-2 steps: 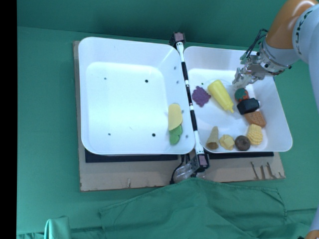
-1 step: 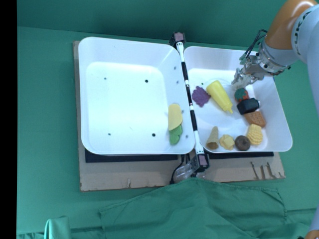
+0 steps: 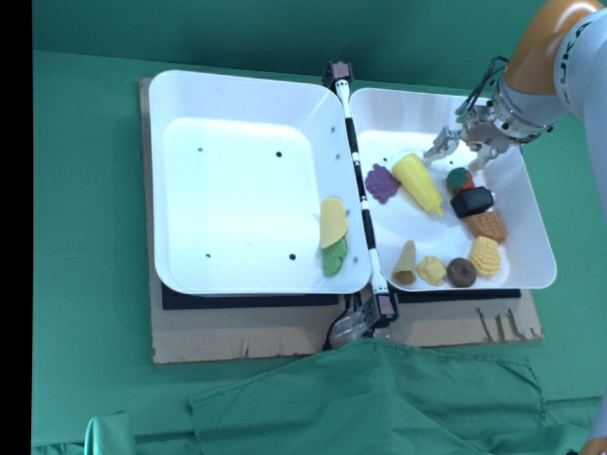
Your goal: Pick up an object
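Note:
My gripper hangs over the right bin, near its back right part, with its fingers spread open and nothing between them. Just below it lie a red and green strawberry-like piece and a black piece. A yellow corn-like piece lies to the gripper's lower left, with a purple grape bunch beside it. Nearer the front of the bin sit an orange waffle piece, a yellow ridged piece, a brown doughnut, a yellow chunk and a tan cone.
The left bin holds a yellow piece lying over a green one by its right wall. A black and white divider bar runs between the bins. Green cloth lies bunched in front of the bench.

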### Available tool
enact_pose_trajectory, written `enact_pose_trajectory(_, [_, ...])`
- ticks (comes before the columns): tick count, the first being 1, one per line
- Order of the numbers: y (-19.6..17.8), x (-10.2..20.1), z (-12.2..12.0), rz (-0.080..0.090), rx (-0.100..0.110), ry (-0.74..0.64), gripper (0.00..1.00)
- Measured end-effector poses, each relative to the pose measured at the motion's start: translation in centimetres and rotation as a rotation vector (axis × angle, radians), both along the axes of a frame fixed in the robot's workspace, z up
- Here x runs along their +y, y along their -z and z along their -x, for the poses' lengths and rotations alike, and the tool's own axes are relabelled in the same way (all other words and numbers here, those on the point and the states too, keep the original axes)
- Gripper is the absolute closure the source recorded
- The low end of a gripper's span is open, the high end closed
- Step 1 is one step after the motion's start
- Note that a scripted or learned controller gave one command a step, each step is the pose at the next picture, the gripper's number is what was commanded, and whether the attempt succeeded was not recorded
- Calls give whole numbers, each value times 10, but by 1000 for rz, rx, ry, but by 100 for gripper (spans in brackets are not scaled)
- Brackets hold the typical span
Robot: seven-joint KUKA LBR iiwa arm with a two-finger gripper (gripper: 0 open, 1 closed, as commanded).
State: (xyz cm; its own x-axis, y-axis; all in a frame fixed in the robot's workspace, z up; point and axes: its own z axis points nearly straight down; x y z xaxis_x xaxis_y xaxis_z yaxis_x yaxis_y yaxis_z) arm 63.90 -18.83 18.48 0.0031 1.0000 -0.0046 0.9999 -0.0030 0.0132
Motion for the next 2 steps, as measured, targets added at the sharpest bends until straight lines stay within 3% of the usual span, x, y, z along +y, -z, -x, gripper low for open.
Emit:
enact_pose_trajectory(1, [-1,12,33,4,-5,2,0])
enact_pose_trajectory(2, [-14,10,31,6,-12,4,100])
